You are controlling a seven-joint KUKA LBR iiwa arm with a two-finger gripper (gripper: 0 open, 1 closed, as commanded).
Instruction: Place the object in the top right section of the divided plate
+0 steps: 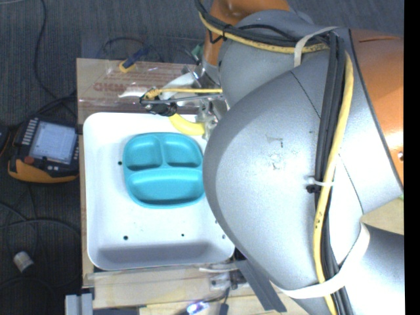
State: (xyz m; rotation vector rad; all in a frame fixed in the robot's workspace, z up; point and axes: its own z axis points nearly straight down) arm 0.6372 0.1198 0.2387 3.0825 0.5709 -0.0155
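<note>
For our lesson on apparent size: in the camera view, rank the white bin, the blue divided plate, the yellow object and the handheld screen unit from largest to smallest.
1. White bin
2. Blue divided plate
3. Handheld screen unit
4. Yellow object, partly hidden by the arm, so its full size is unsure.

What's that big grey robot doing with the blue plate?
The big grey robot arm is reaching over a white bin that holds a blue divided plate. A yellow thing sits by its gripper just above the plate, at the bin's top edge. It isn't in any of the plate's sections yet.
</note>
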